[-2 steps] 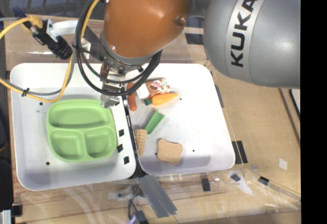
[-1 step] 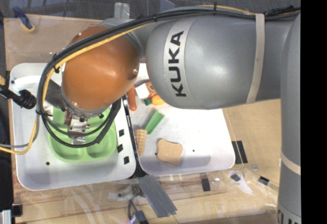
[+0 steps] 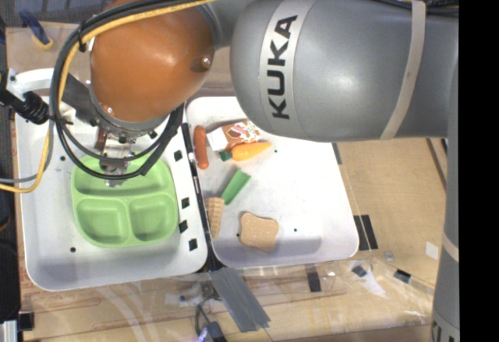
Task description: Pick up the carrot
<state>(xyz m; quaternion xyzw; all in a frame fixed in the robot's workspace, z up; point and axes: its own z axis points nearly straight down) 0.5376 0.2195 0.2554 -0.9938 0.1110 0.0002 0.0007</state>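
- The carrot (image 3: 251,151) lies in the right bin (image 3: 327,200), near that bin's far edge; it is a short, smooth orange cone with a green stub at its blunt end, pointing right.
- Just behind the carrot, touching or nearly touching it, sits a small crinkled packet (image 3: 240,132) printed in red and white; its far part is cut off by the arm.
- Left of the carrot, close to the bin's left wall, lies a glossy red sausage (image 3: 202,146), rounded at both ends and set lengthwise.
- In front of the carrot is a flat green stick (image 3: 235,185), tilted; further forward, a ribbed tan cone (image 3: 214,216) and a slice of toast (image 3: 258,231) with a darker crust.
- The arm (image 3: 335,60) is a thick, smooth grey tube with black lettering, ending in a shiny orange dome (image 3: 148,52); it crosses above the carrot and hides the far rims of both bins.
- The gripper (image 3: 115,163) hangs under the dome, well to the left of the carrot, over the left bin (image 3: 47,200). It is a dark metal cluster ringed by black cables, and how far its jaws stand apart cannot be told; nothing can be made out between them.
- Below the gripper sits a pale green plastic tray (image 3: 125,216) with rounded compartments; its far part is hidden by the gripper.
- Both bins are shallow, matte white, with rounded corners.
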